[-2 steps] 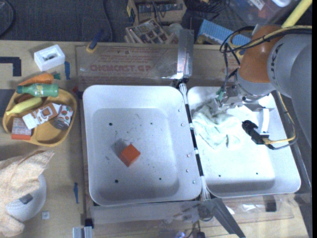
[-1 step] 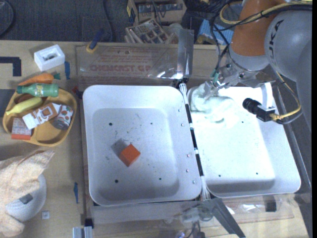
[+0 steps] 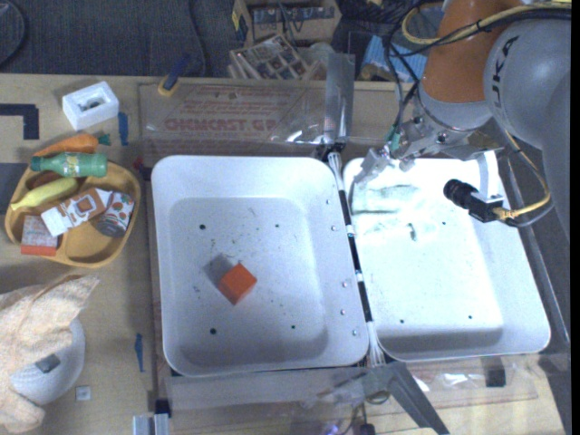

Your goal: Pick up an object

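Observation:
An orange cube (image 3: 238, 283) lies in the left white bin (image 3: 181, 188), a little left of and below the bin's middle, with a grey shadow at its upper left. My gripper (image 3: 371, 165) hangs over the far left corner of the right bin (image 3: 517, 324), close to the divider between the bins. It is well apart from the cube, up and to the right of it. The grey arm with its orange band (image 3: 462, 34) comes in from the upper right.
A black part on a yellow cable (image 3: 471, 199) juts from the arm over the right bin. To the left of the bins stand a yellow bowl of toy food (image 3: 72, 211), a small white box (image 3: 91, 105) and a cloth (image 3: 41, 333). A clear plastic sheet (image 3: 236, 116) lies behind the left bin.

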